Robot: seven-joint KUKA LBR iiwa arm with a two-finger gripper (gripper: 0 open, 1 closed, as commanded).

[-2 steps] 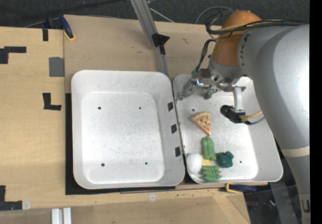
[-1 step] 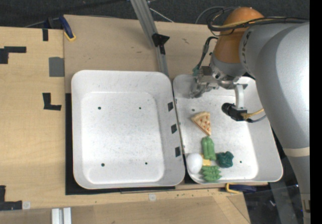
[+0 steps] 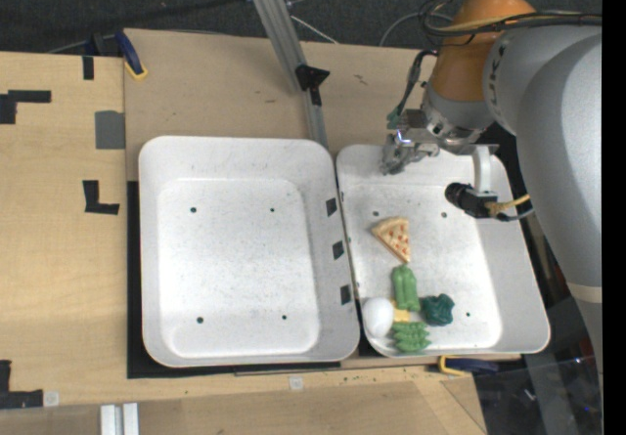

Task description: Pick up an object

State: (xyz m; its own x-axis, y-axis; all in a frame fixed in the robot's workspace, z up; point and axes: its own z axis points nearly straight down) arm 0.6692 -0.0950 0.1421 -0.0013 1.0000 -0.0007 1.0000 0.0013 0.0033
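Gripper point(image 3: 396, 161) at right bin's point(image 3: 509, 326) 12 o'clock rim, finger state unreadable; toys point(image 3: 411, 311) clumped at 6, so a descent here likely grabs nothing.

Gripper point(image 3: 394, 161) over right bin's point(image 3: 489, 267) far corner; toy food point(image 3: 403, 286) near front.

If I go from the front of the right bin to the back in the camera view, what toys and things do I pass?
Light green toy → dark green corn toy → pizza slice → gripper at the far edge.
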